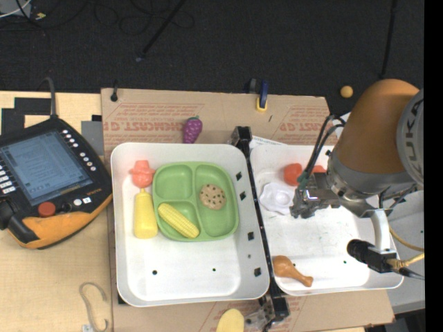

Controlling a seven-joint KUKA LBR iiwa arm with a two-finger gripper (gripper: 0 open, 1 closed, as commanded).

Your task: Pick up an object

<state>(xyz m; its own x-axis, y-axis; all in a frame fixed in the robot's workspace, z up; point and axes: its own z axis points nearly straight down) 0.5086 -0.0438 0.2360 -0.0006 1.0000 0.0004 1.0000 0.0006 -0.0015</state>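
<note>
My gripper [302, 208] hangs low over the right bin [325, 254], at its upper middle, under the arm's orange band. Just to its left lies a clear, whitish plastic piece [275, 198]. A red object [293, 173] sits behind the gripper near the bin's far side, partly hidden by it. A brown chicken drumstick [291, 270] lies at the bin's near left corner. The left bin [180, 275] holds a green divided plate [166, 185] with a cookie [212, 196] and a corn cob [178, 220], plus a yellow bottle [144, 215] and a pink toy [141, 173].
A teach pendant [45, 178] lies on the bench to the left. A purple grape bunch [192, 129] rests on the cardboard behind the left bin. A yellow object [230, 320] sits in front of the bins. A black clamp strip [252, 213] divides the bins.
</note>
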